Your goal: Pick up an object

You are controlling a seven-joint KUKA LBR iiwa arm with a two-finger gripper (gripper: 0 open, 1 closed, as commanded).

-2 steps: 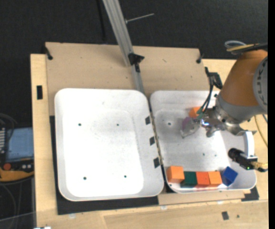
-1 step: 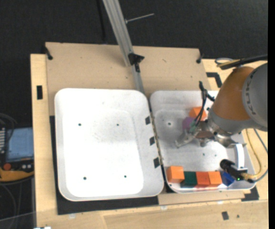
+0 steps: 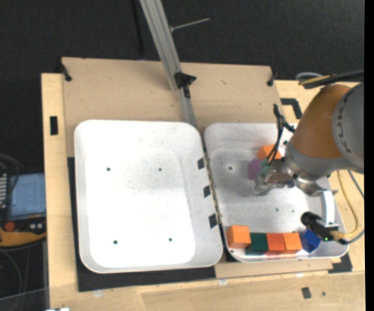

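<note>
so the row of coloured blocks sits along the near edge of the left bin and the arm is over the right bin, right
Not quite. The row of coloured blocks lies along the near edge of the right bin, not the left bin. The camera view shows it. The arm is indeed over the right bin.

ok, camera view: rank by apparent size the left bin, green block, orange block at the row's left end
1. left bin
2. orange block, slightly bigger than
3. green block, though the margin is small.
</note>
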